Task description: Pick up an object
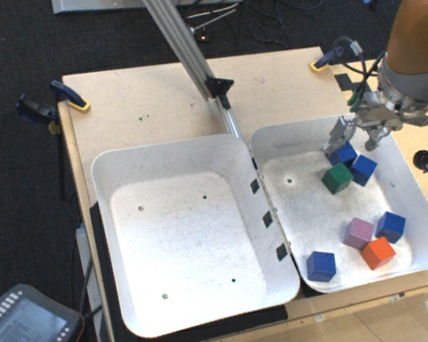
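The jaws (356, 132), spread, are hovering over a blue block (343, 155) crowded by a green block (335, 178) in the right bin (413, 198).

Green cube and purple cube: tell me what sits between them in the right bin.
Nothing. In the camera view the stretch of bin floor between the green cube and the purple cube is bare white.
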Motion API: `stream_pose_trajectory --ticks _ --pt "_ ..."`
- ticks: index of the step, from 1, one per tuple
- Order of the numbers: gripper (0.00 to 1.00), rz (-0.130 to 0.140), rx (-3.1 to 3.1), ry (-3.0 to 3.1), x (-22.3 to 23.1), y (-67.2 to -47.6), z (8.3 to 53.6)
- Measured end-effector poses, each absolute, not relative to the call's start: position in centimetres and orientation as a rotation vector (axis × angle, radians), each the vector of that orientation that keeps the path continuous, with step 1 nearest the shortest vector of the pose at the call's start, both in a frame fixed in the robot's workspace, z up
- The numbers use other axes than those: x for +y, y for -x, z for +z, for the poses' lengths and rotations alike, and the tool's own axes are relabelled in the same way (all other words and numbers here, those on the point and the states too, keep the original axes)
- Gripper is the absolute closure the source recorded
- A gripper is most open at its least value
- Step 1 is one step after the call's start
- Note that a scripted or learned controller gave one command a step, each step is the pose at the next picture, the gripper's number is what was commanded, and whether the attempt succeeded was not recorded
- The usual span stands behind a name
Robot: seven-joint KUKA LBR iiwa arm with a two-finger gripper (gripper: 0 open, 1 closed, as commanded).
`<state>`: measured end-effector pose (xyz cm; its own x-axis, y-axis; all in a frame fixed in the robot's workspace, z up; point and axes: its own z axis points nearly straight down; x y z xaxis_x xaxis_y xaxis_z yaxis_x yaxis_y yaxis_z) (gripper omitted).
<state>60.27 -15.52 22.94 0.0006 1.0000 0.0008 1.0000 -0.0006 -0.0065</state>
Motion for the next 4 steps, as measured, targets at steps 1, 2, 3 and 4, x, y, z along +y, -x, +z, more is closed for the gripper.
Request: stream_pose_trajectory --ticks 1,2,3,4 --pt "0.0 0.005 -2.219 2.219 -15.4 -60.2 18.6" --pt "0.0 0.001 -2.224 2.224 -15.7 -60.8 12.6" --pt "1.0 -0.007 -2.228 2.227 -15.7 -61.0 14.1" --pt "1.0 -0.005 -2.227 2.225 -15.8 -60.4 20.2"
